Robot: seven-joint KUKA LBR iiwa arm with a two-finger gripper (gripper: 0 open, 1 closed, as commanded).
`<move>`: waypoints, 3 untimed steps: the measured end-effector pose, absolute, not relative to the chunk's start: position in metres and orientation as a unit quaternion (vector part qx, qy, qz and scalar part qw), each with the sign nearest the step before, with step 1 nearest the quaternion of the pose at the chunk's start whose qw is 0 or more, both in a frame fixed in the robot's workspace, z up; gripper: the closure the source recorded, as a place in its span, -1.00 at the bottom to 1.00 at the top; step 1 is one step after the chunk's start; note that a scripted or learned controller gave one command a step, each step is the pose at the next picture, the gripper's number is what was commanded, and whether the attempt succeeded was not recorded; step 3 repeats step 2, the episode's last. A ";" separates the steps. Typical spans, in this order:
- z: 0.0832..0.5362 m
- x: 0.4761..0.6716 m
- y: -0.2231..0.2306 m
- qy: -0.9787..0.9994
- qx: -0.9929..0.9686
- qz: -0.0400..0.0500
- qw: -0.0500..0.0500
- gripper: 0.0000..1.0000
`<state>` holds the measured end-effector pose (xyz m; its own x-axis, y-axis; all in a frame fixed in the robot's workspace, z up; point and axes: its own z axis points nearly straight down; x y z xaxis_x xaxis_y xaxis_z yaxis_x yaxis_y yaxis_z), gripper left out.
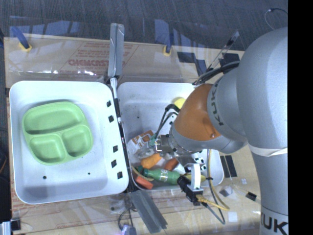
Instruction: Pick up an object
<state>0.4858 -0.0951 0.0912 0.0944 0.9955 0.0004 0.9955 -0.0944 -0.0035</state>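
- Looking down on the camera view: grey arm with orange band [195, 116] reaching in from the right, wrist dipped low over the right-hand shallow white bin [142, 99].
- Hanging over the near corner of that bin, the two-finger gripper [168, 148]; open or closed, cannot tell, hidden under the wrist.
- Heaped in that near corner, likely targets: green bottle [164, 176], orange carrot-like piece [150, 159], small printed packet [142, 140], yellow rounded item [179, 102] peeking out behind the wrist.
- Nothing visibly gripped yet; by the look of it, a descent into the pile.
- Resting alone in the left-hand white bin [58, 187], a light green divided plastic tray [57, 131], well apart from the action.
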 end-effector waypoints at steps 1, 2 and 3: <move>0.101 0.487 -0.095 -0.675 -0.738 0.001 0.001 1.00; 0.241 0.503 -0.018 -0.690 -0.724 0.000 0.001 1.00; 0.241 0.503 -0.018 -0.690 -0.724 0.000 0.001 1.00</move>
